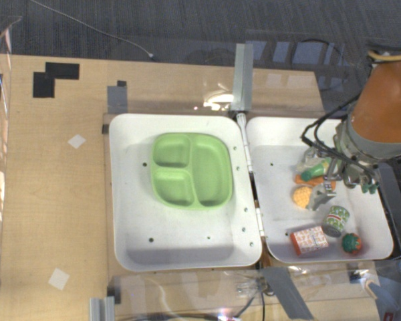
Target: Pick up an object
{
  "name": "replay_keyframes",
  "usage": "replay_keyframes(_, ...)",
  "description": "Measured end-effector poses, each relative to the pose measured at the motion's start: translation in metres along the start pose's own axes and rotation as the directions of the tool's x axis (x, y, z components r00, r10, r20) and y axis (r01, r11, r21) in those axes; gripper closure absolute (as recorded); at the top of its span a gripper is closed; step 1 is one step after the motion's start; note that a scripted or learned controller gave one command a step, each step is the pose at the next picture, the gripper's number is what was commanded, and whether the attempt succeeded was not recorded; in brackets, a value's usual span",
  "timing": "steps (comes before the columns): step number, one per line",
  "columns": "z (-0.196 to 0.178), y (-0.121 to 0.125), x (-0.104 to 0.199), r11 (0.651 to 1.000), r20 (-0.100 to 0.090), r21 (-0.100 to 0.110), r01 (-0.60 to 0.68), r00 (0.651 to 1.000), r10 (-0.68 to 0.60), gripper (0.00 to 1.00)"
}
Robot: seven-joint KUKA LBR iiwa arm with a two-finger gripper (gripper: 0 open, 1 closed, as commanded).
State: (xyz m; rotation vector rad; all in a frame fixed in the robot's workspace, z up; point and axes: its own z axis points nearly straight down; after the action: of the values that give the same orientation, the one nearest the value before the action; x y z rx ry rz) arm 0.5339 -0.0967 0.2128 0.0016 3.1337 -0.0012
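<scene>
While the gripper [323, 194] hangs low in the right bin [279, 241], jaw state unreadable; yellow-orange toy [301, 196] just left, green can [335, 220] just below-right, carrot [312, 173] above-left.

Glossy green plastic tray [190, 171], matt white bins [130, 246], pale wood bench [47, 199].

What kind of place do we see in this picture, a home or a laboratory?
Probably a robotics lab: a wooden bench with two white bins, a green divided tray, toy food and a robot gripper.
</scene>
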Motion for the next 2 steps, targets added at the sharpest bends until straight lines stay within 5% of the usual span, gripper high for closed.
replay_keyframes(1, 0.120, -0.030, -0.031, 0.942, 0.003, 0.001, 0.337, 0.942, -0.337, 0.00)
replay_keyframes(2, 0.107, -0.029, -0.035, 0.940, 0.014, 0.006, 0.342, 0.940, -0.342, 1.00)
